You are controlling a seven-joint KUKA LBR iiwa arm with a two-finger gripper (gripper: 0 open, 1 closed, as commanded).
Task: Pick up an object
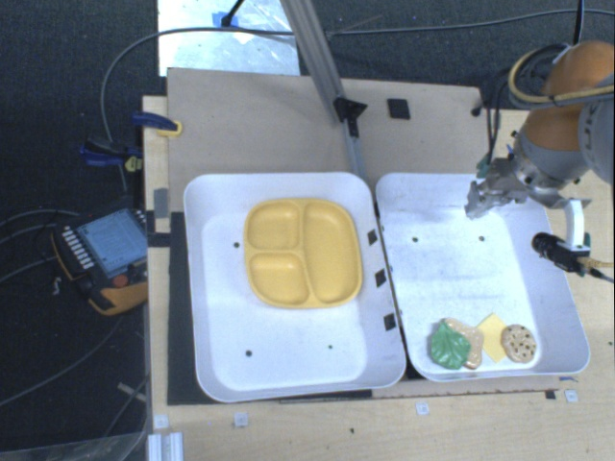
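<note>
The gripper [483, 203] hangs over the right bin [452, 257] near its upper rim, at about one o'clock from that bin's middle; whether its jaws are spread or closed cannot be told. The food pieces lie well apart from it at the bin's five o'clock corner: a green leaf [446, 346], a yellow cheese slice [493, 334] and a cookie [519, 343]. The left bin [221, 353] holds a yellow divided plate [303, 252].

I count two white bins on the surface: the left bin [221, 353] and the right bin [452, 257]. One yellow divided plate [303, 253] with three compartments. Four small food pieces: one green leaf [446, 346], one tan piece [469, 339], one yellow wedge [492, 334], one cookie [519, 343].
</note>
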